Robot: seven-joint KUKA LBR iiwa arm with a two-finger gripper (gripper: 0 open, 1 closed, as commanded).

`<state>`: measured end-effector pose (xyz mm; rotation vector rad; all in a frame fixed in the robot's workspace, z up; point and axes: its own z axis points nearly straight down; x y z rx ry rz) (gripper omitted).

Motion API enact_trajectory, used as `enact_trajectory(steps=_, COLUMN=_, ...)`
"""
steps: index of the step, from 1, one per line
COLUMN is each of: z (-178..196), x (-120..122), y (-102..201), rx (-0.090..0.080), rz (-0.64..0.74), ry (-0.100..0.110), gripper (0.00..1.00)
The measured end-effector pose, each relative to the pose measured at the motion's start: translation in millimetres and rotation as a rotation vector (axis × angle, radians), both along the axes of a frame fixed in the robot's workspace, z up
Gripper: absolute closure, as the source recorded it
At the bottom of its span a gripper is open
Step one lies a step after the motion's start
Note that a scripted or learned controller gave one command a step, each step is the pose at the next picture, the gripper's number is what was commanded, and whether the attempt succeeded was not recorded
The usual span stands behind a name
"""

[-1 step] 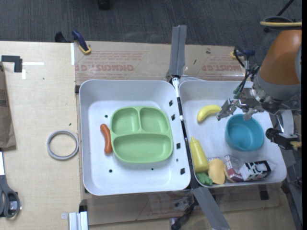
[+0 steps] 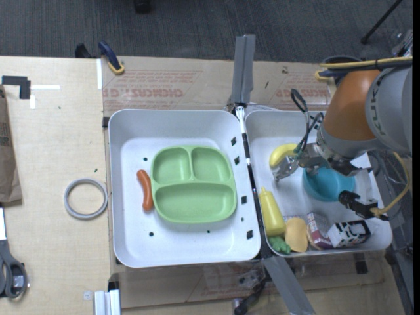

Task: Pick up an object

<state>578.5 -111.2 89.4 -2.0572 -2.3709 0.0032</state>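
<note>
The arm (image 2: 367, 107) is reaching into the right one of 2 white bins (image 2: 259, 126), its gripper (image 2: 286, 168) sitting just beside 1 banana (image 2: 282, 153); how far it is parted is not clear, and nothing is visibly held. The left bin (image 2: 125, 195) is holding 1 green divided plate (image 2: 193, 184) and 1 orange sausage (image 2: 146, 189). Mirrored print on the cardboard (image 2: 157, 87) is unreadable.

Only text I can see: faint red print on the cardboard (image 2: 172, 84) behind my bins, upside down, not readable
</note>
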Motion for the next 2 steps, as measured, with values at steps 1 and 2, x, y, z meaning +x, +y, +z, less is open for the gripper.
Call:
enact_trajectory(steps=1, z=0, x=60, y=4, rx=-0.001, rz=0.001, ry=0.001, gripper=0.00)
enact_trajectory(steps=2, z=10, x=61, y=2, rx=-0.003, rz=0.001, ry=0.002, gripper=1.00)
